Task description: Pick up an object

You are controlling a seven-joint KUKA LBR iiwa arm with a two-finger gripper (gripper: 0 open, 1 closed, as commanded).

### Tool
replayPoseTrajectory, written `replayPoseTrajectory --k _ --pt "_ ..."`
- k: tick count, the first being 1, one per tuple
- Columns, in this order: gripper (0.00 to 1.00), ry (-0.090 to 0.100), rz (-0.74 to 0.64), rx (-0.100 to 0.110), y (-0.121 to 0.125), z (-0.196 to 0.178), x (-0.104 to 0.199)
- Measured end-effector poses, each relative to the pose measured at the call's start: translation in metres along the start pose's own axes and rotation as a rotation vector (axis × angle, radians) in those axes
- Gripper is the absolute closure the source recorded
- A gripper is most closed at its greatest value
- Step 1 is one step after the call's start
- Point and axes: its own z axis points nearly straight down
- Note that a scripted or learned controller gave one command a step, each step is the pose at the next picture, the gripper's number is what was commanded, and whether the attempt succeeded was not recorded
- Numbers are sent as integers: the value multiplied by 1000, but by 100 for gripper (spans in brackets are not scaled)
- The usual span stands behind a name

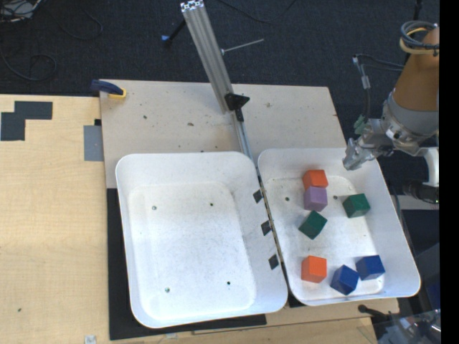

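Observation:
The right bin [401,224] holds several small blocks. An orange block [315,178] touches a purple block [315,198] just below it. Two green blocks lie mid-bin, one [313,225] toward the centre and one [356,205] further right. Near the front are another orange block [313,269] and two blue blocks [344,279] [370,266]. My gripper [353,157] hangs over the bin's far right corner, above and to the right of the upper orange block. Nothing shows between its fingers.
The left bin [133,192] lies beside the right one, joined by black clips [262,211]. A slanted aluminium rail [212,56] rises behind the bins. A blue-and-yellow clamp [109,89] sits at the board's far left corner.

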Motion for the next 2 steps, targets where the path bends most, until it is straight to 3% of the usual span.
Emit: replayPoseTrajectory --k 1,2 --pt "100 0 -1 -1 1 -53 -1" --pt "100 3 -1 6 -4 -56 49"
